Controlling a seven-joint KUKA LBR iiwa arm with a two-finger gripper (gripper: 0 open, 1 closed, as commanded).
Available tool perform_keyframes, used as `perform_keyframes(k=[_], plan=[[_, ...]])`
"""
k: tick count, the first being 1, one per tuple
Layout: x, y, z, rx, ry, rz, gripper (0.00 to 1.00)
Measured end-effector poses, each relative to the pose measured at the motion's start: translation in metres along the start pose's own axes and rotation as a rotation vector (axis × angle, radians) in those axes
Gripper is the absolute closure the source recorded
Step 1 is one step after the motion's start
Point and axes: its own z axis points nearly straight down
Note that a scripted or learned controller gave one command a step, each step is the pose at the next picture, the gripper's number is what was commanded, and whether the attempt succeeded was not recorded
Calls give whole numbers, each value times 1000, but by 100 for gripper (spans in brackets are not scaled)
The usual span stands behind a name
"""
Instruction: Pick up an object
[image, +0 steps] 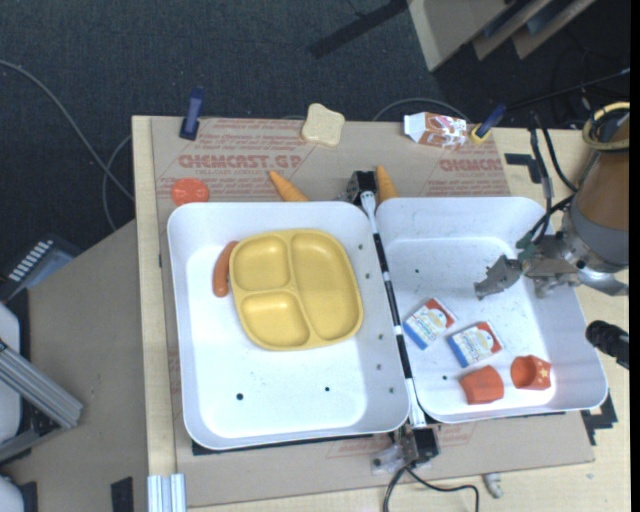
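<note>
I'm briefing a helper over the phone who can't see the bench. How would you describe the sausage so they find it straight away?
Start at the left white bin, the one holding the yellow divided plate. Look along that plate's left edge: the sausage lies there on the bin floor, partly tucked beside the plate. It is the only long, reddish-orange, rod-shaped item in that bin.

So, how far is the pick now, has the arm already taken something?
Nothing looks done yet: the two-finger gripper hangs over the right white bin with nothing visible between its fingers. The two small packets, orange-red block and red piece lie on the bin floor. Grasping and lifting remain.
</note>
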Motion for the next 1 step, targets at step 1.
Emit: perform_keyframes(k=[1], plan=[[41, 17, 73, 3, 1, -1, 0]])
